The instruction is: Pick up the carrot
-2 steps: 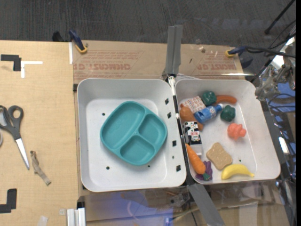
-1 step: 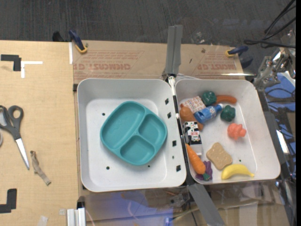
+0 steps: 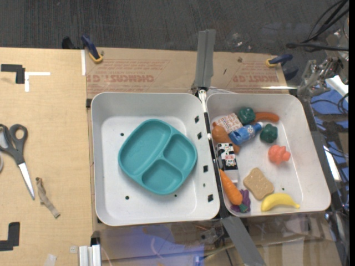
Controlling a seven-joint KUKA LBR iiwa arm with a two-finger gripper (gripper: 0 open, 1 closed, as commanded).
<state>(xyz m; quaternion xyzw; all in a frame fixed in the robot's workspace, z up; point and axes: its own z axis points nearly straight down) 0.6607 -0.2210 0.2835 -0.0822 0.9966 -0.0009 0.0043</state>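
Our cardboard-topped table [image 3: 50, 93], carrot [image 3: 231, 188] in the right white bin [image 3: 314, 165], scissors [image 3: 19, 154] far left; claw's state beyond our telling.

The bench [image 3: 50, 148] bears two white bins [image 3: 105, 165], scissors [image 3: 16, 154] and a cardboard sheet [image 3: 144, 76].

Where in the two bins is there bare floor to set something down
Right bin: a bare patch along the right wall, between the pink toy and the banana. Its left side is crowded around the carrot, bottle and bread. Left bin: bare strips around the teal plate, widest at the bottom left.
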